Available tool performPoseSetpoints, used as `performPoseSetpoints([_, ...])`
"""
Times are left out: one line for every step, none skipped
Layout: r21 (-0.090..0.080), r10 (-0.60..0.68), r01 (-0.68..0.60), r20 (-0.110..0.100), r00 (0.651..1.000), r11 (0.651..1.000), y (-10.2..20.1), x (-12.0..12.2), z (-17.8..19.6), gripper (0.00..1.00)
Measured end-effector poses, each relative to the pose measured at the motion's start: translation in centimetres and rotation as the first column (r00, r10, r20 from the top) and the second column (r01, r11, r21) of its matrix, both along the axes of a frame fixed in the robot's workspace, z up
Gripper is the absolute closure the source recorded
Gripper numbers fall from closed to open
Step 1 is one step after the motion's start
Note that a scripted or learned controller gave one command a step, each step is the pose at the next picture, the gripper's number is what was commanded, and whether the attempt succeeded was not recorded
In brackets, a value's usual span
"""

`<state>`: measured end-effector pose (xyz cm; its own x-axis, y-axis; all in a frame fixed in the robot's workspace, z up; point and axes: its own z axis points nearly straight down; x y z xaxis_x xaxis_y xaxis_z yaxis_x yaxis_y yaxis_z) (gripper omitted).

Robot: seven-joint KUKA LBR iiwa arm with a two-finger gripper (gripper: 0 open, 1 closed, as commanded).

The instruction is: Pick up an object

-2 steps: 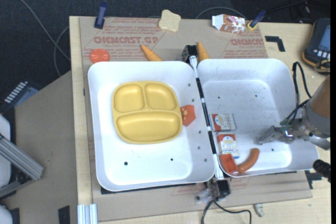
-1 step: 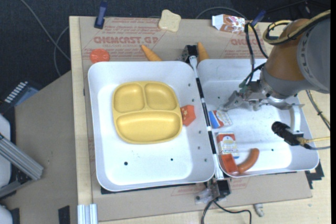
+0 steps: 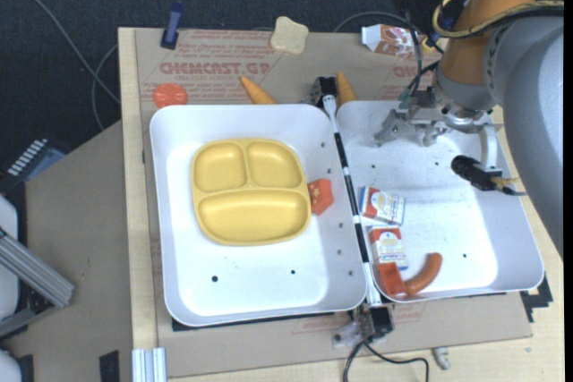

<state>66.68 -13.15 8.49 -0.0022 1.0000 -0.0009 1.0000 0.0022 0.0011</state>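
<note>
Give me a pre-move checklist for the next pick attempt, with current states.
1. Hand over right white bin, upper left part: ok.
2. Object between fingers: cannot tell.
3. Targets in right bin: two small red-and-white cartons, brown sausage: ok.
4. Hand above a target: not ok, cartons lie nearer the camera.
5. Yellow divided plate and small red piece in left white bin, away from the hand: ok.
</note>
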Motion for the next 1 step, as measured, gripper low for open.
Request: performPoseSetpoints([0.001, -0.002, 0.002, -0.002, 1.0, 1.0, 1.81, -6.23, -0.05, 0.0])
